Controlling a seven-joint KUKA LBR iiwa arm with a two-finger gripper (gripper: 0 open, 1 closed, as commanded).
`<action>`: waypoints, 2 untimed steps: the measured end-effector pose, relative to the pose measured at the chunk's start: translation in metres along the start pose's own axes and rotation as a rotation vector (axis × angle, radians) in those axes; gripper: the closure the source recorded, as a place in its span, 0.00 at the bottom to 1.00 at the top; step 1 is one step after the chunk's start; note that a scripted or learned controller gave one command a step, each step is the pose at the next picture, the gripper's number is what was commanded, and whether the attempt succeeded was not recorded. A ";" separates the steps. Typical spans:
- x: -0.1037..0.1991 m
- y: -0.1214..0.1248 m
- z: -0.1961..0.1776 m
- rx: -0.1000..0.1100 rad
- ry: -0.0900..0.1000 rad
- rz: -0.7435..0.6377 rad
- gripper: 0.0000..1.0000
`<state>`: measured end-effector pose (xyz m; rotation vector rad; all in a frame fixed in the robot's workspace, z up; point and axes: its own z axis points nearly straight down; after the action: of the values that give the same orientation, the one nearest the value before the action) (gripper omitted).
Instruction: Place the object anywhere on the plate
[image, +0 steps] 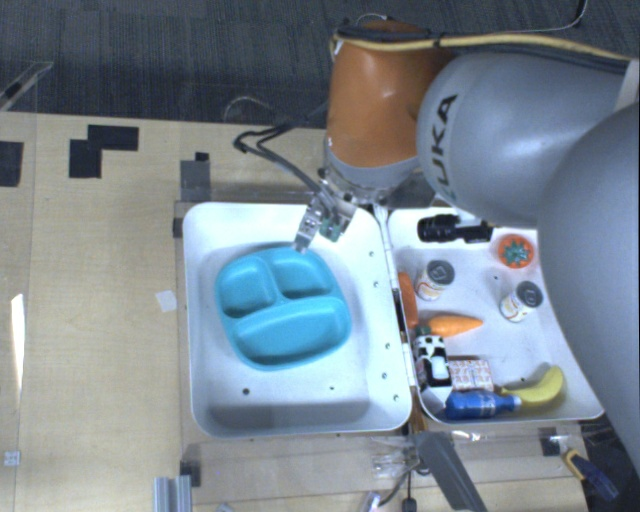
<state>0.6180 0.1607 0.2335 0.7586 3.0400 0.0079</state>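
Observation:
A blue divided plate (285, 310) lies in the left white bin (230, 410), a little toward the back, with nothing on it. My gripper (318, 228) hangs over the plate's far right rim, near the bin's back wall. A small greenish bit shows at its tip, too small to identify. The loose objects all lie in the right bin (575, 405): an orange carrot (455, 325), a yellow banana (540, 388), a blue bottle (480, 405) and a small patterned box (468, 375).
The right bin also holds two small round jars (435, 276) (520, 300), an orange round item with a teal centre (515, 252), a black-and-white piece (430, 352) and an orange stick (405, 300) along the divider. The big grey arm overhangs the right bin.

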 end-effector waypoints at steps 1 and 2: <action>0.064 -0.007 0.048 0.002 0.004 -0.060 1.00; 0.027 0.045 0.118 0.001 0.003 -0.143 1.00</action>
<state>0.6163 0.2132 0.1162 0.5391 3.0891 0.0061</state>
